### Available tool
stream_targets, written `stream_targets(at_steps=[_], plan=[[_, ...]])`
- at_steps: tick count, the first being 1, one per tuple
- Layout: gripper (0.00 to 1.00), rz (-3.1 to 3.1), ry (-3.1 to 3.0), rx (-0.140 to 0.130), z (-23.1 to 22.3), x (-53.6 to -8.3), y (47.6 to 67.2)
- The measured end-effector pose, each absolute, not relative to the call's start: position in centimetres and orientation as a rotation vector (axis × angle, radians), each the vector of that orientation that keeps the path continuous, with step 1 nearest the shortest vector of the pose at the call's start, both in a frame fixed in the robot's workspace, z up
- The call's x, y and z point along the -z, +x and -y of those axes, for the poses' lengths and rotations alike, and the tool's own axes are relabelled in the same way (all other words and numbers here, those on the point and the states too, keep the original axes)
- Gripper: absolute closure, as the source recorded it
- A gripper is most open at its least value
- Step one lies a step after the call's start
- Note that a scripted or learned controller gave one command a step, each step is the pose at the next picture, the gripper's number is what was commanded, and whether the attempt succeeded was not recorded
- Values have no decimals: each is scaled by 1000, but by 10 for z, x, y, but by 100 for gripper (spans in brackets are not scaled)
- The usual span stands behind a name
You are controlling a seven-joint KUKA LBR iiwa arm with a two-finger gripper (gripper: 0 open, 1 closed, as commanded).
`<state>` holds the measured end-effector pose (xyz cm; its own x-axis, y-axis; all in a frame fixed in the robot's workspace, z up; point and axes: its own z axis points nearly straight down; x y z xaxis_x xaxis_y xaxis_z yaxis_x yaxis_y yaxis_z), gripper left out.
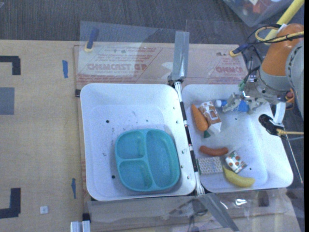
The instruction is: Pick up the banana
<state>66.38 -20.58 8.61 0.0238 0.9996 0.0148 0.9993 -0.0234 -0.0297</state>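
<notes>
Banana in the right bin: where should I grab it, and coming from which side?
Probably the banana at its middle, coming straight down with the jaws across its narrow width. It lies flat along the bin's near wall, with a small can touching or nearly touching its far side, so sideways approaches look crowded.

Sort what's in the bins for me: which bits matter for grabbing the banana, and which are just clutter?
For the job:
- curved yellow banana, near front of right white bin
- arm's metal pincer, above that bin's far end

Lying about:
- teal divided plastic tray in left white bin
- orange carrot
- small white carton
- reddish sausage
- small patterned can touching the banana
- speckled grey block
</notes>
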Motion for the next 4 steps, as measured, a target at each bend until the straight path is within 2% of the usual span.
stream_targets(at_steps=[1,2,3,4], plan=[[0,2390,-2037,4,209,-87,640],[0,2355,-2068,-19,188,-86,664],[0,2461,-1949,13,216,-87,647],[100,2464,-1953,4,219,-98,647]])
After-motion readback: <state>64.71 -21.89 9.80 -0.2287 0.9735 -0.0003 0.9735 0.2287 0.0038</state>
